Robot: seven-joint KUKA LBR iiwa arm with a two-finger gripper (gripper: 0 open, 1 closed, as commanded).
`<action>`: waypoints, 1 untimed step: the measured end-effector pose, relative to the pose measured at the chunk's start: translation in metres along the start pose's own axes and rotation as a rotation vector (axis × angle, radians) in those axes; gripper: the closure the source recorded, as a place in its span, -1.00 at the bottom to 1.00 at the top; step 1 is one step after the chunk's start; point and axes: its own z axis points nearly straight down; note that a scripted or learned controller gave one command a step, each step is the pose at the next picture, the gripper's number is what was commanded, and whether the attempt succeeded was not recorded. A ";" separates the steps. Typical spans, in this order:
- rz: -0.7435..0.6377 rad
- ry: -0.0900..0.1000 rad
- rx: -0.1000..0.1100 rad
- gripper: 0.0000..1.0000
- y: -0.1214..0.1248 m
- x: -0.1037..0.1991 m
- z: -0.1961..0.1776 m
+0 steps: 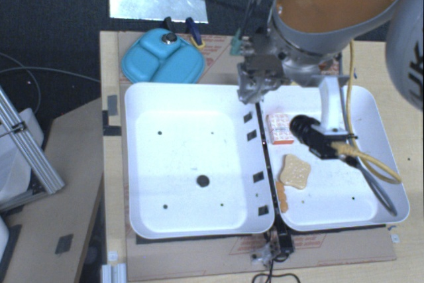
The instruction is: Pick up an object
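**Pick not started: nothing in the gripper**

Gripper (250, 95) hanging over the far end of the seam between the left bin (132, 142) and the right bin (391, 142), close to the far rims. Open or closed: cannot tell, tip too small and dark to read. Nothing seen held beneath it. No visible contact with any item.

Candidates for the pick, all lying loose in the bins:
- red-and-white packet (279, 128): right bin, near the seam, a little nearer the camera than the gripper. Closest item to it.
- toast-like slice (295, 172): right bin, flat on the floor, nearer the camera than the packet and apart from it.
- thin tan strip (281, 197): right bin, along the seam-side wall, just beside the slice's near corner. Touching or not, cannot tell.
- grey slender item (384, 199): right bin, toward the right wall. Identity unclear.
- small dark disc (203, 181): alone in the left bin, flat, well apart from everything else.

Off task: blue lidded container (162, 57) on the bench beyond the left bin.

Progress, as a judgement: nothing done yet. No grasp, no lift. Left to do: settle on a target, line up above it, descend, close on it, raise it clear of the bin. Packet probably the shortest move. Possible trouble: packet near the bin wall, little room on that side; slice and disc low and flat, easy to miss.
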 end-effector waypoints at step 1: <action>-0.006 0.001 -0.002 1.00 0.001 0.000 -0.011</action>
